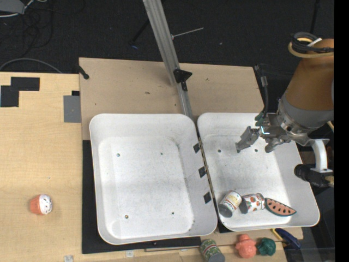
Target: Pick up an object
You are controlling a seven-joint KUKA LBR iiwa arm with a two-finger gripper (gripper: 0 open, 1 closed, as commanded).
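Observation:
My gripper [257, 141] hangs over the far part of the right bin [305, 212], fingers spread open and nothing between them. Well in front of it, along the bin's near edge, three small items lie in a row: a white and yellow can [231, 202], a red patterned can [253, 202] and a watermelon slice toy [281, 207]. All three are apart from the gripper.
The left bin [109, 124] sits beside the right one, with black clips along the shared rim. A red and white ball [41, 204] lies on the bench at far left. A green can [209, 250], a red toy [245, 245] and a green toy [266, 246] lie below the right bin.

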